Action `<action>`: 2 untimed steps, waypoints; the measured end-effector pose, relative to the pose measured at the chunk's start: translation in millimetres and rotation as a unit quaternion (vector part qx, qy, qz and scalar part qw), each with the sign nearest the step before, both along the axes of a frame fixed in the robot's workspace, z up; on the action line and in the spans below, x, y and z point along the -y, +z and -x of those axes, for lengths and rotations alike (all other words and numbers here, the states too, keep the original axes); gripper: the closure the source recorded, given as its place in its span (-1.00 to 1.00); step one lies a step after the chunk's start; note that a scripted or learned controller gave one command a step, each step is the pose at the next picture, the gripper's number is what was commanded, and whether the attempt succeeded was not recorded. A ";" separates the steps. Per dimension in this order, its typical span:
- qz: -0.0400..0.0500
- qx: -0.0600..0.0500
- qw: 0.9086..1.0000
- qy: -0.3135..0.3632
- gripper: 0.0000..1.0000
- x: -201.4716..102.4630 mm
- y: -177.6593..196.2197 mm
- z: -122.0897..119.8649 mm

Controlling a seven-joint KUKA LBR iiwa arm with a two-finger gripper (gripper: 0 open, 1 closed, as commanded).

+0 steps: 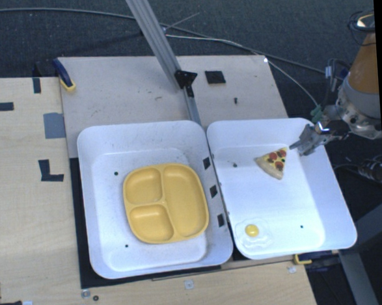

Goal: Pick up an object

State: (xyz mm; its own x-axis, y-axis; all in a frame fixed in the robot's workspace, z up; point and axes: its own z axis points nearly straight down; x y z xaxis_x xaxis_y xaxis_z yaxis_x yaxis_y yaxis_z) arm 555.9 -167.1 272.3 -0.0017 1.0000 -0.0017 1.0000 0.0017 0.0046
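A: In the left bin [95, 188], a yellow divided tray [165, 202] sits about dead centre, well apart from everything else. Nothing there for the arm to worry about yet.

B: And the right bin [324, 198]?

A: Two candidates. A toy fried egg [253, 233] lies toward seven o'clock of that bin, close to the front wall. A toy pizza slice [272, 163] lies near twelve o'clock, its point aimed toward the bin's middle.

B: Where's the gripper [309, 141]?

A: At roughly two o'clock of the right bin, just beside the slice on its right side, apart from it. It holds nothing. Whether its pincer stands apart or together, I cannot tell; it's small and dark against the rim.

B: So what could spoil it?

A: My guess is the slice is the target. It's flat and low, so the tips may skate over the top or close above it. Coming in from the side, they could also nudge it toward nine o'clock instead of straddling it. And the bin's back wall is near, so a clipped rim seems possible.
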 end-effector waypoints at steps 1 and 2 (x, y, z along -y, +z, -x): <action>-0.001 -0.004 1.000 0.002 1.00 -56.1 -17.5 12.3; -0.002 -0.003 1.000 0.002 1.00 -108.4 -13.6 23.0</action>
State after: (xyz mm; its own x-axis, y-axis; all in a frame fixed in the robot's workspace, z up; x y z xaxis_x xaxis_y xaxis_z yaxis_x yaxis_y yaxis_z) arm 532.9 -58.6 258.7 -0.0063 1.0000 0.0017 1.0000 0.0063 -0.0021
